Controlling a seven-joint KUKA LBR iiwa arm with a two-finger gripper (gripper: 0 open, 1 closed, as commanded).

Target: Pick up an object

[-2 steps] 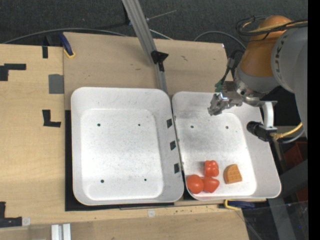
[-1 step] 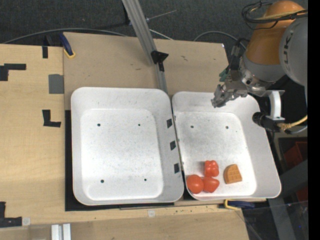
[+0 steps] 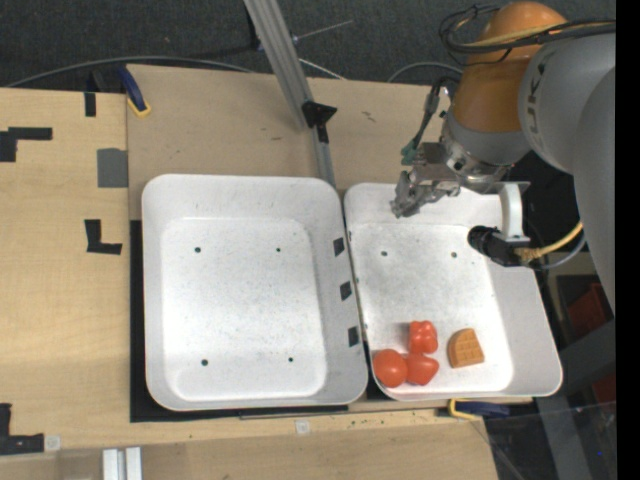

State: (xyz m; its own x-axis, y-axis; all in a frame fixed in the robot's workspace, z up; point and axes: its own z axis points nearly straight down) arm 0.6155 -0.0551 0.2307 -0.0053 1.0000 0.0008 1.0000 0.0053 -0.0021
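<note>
My gripper [image 3: 408,204] hangs over the far edge of the right bin [image 3: 520,298], well away from the objects. Nothing shows between its fingers. Near the front of that bin lie a red pepper [image 3: 423,336], a red tomato-like ball [image 3: 390,369] with another red piece [image 3: 423,370] beside it, and a tan waffle-like block [image 3: 465,348] to their right.
The left bin [image 3: 180,298] stands beside the right one, joined by black clips [image 3: 346,290]. A metal pole [image 3: 285,53] slants down at the back toward the gap between the bins. A black cable fitting [image 3: 490,243] hangs from the wrist over the right bin.
</note>
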